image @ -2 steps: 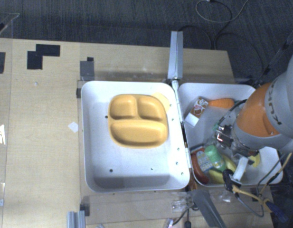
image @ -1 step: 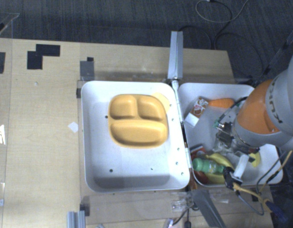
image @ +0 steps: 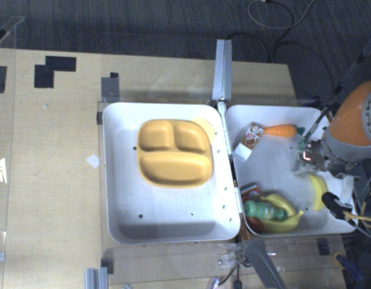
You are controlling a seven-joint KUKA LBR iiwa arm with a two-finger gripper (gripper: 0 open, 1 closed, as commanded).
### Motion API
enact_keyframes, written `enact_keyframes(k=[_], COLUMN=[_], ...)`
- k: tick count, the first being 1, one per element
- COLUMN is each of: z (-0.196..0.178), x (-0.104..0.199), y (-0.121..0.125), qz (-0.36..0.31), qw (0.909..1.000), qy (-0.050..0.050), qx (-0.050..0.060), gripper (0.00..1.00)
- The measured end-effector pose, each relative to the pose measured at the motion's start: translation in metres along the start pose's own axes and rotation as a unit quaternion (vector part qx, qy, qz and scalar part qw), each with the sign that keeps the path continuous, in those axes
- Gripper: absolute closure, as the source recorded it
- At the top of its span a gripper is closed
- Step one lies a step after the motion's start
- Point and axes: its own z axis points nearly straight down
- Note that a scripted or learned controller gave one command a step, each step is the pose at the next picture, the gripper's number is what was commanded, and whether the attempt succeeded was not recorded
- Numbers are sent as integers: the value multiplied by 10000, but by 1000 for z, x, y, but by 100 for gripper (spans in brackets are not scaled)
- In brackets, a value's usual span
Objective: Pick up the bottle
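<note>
We see a yellow sectioned tray [image: 175, 152] filling the middle of the left bin [image: 119, 221]. In the right bin [image: 266, 116], a green bottle [image: 261, 210] lies along the front edge, touching a banana [image: 284, 212]; its label is too blurred to read. A carrot [image: 279, 130] rests near the back edge. The gripper [image: 306, 156] hangs by the right edge, perhaps just above the floor; we cannot tell its state.

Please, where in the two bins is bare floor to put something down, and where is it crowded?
Left bin: bare strip below the yellow tray. Right bin: bare middle, between carrot and bananas. Crowded: near corner with bottle, and right side by the tool.
</note>
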Motion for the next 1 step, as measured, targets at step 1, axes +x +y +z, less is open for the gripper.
enact_keyframes(k=[1], z=[-101], x=[65], y=[5], qz=[3568], qw=[9342], qy=[-10], qx=[70], gripper=[100])
